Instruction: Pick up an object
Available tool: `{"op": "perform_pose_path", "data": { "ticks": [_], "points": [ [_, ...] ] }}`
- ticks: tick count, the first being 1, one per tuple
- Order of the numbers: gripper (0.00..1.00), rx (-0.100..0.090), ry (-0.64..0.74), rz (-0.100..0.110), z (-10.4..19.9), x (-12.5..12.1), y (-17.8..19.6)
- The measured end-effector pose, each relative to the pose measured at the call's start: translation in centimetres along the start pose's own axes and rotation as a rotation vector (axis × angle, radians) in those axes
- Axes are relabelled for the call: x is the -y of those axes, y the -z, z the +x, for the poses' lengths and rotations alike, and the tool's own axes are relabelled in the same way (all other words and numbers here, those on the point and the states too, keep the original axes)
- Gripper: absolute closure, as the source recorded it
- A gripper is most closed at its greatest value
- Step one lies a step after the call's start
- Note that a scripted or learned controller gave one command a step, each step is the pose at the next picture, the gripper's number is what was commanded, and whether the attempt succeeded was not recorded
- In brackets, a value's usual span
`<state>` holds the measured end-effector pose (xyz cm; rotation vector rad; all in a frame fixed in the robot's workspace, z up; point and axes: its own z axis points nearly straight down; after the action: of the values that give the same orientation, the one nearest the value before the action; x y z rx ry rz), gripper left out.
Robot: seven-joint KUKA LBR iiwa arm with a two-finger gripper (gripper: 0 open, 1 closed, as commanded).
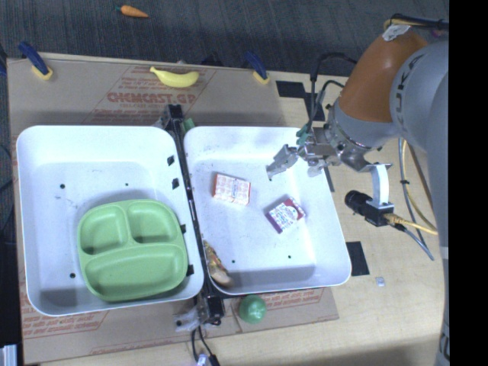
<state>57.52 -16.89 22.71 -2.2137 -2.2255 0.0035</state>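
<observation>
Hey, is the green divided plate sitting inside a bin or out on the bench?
Inside. The green plate lies flat in the left bin, with the bin's white walls showing around it.

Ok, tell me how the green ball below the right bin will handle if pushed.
The green ball looks round, so it would probably roll. It sits on flat cardboard beside the right bin, so it could wander off. It seems small, likely light.

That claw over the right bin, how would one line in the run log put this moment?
claw: open, holding nothing | above right white bin | nearest: small purple-and-white carton | stage: not yet grasped
</observation>
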Motion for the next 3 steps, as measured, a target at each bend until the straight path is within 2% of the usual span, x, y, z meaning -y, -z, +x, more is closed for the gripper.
{"op": "perform_pose_path", "data": {
  "ticks": [1, 2, 3],
  "points": [
    [0.0, 0.001, 0.002, -0.001, -3.4, -4.9, -13.5],
    [0.0, 0.001, 0.002, -0.006, 1.3, -8.3, -1.1],
    [0.0, -0.001, 0.002, 0.003, 7.0, -8.1, -13.7]
  ]
}}
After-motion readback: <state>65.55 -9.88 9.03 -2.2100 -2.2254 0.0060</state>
